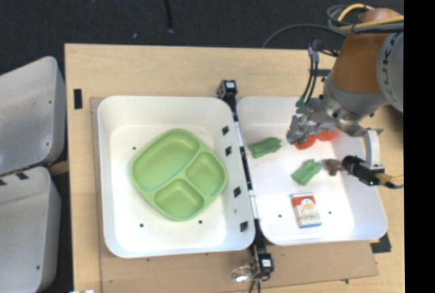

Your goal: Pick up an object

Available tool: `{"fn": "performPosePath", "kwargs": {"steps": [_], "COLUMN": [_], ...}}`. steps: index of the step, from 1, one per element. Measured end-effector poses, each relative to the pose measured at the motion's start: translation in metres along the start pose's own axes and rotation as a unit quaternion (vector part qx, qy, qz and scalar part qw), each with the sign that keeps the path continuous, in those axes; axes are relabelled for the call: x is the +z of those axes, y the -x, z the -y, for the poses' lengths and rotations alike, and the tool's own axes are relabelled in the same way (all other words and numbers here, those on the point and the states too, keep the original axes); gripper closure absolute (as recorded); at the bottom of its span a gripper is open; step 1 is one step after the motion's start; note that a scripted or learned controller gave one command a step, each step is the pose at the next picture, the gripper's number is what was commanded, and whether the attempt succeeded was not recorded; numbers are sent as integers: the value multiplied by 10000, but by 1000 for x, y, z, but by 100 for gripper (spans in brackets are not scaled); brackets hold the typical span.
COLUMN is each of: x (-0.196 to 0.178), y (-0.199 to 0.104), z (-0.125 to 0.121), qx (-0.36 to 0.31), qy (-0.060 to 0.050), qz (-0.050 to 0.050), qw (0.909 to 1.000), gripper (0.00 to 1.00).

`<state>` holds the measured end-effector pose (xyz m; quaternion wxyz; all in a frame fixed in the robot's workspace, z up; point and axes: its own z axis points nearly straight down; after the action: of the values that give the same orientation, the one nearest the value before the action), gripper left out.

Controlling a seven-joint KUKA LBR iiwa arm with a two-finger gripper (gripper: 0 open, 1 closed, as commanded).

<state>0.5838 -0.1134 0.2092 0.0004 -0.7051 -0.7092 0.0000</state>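
My gripper [304, 133] hangs low over the back of the right bin [353, 217], directly over an orange-red object [323, 138] that peeks out beside it. Whether that object sits between the fingers is hidden. A green block [264, 147] lies to the gripper's left near the divider. A second green piece [306, 171] lies just in front of the gripper. A small red and white box [306, 210] rests nearer the front of the same bin.
The left bin [115, 217] holds a green divided plate [179, 173] with three compartments. A hinged divider [239, 162] with black clips runs between the bins. White chairs [27, 122] stand left of the bench.
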Motion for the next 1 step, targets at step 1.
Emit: {"fn": "performPosePath", "kwargs": {"steps": [1], "x": [1], "y": [-43], "z": [12], "qx": [4], "qy": [2], "qz": [1], "qw": [10000], "gripper": [100]}}
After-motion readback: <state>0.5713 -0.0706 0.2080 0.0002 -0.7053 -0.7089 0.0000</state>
